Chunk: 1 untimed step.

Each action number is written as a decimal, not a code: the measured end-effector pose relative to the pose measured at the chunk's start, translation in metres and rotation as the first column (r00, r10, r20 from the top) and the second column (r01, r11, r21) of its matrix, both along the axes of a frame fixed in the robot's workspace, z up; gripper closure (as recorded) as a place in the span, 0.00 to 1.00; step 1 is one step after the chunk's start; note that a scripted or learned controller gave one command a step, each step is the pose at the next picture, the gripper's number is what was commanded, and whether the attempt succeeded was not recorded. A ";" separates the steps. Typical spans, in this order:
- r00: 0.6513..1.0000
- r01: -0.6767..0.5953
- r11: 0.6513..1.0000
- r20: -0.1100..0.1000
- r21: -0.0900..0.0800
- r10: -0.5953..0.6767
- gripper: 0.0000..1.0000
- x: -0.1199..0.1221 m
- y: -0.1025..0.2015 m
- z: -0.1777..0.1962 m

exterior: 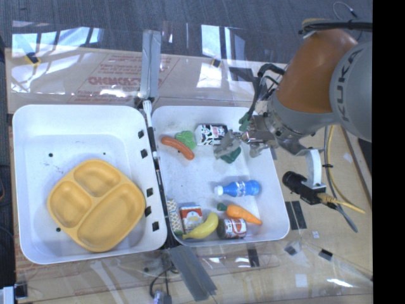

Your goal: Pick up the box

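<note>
Bench holding 2 shallow white bins side by side.

Left bin (25,170): 1 yellow divided plate (95,204) with 3 compartments, lying flat toward the near side.

Right bin (269,223):
- 1 box (190,217), small, red and white with a picture on its face; print too small to read. It lies at the near left corner of the bin, touching a banana (204,227) that curves along its near edge.
- 1 can (233,228), red and white label, on its side just right of the banana; lettering illegible.
- 1 carrot (243,214), orange with green top, just behind the can.
- 1 bottle (239,188), blue with white cap, on its side mid-bin; no legible label.
- 1 hot dog (177,147) beside a green leafy piece (186,138), far left.
- 1 black-and-white cow-pattern carton (211,133), far middle.

Gripper (233,145): low over the far right part of the bin, well apart from the box; a green item sits at its tip, and whether the fingers are parted or closed cannot be told.

Reversed reddish writing shows on the clear sheet (120,75) behind the bins, unreadable.
</note>
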<state>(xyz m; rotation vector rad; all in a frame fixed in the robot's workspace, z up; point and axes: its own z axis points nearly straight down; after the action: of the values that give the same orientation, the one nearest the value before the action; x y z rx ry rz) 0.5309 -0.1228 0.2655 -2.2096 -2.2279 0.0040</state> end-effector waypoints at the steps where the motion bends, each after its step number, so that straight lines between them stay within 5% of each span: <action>1: 1.000 -0.028 1.000 0.001 0.001 0.028 0.00 -0.021 -0.014 -0.175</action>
<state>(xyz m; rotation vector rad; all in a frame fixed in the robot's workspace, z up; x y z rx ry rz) 0.5101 -0.1364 0.0910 -2.1785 -2.2583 0.0028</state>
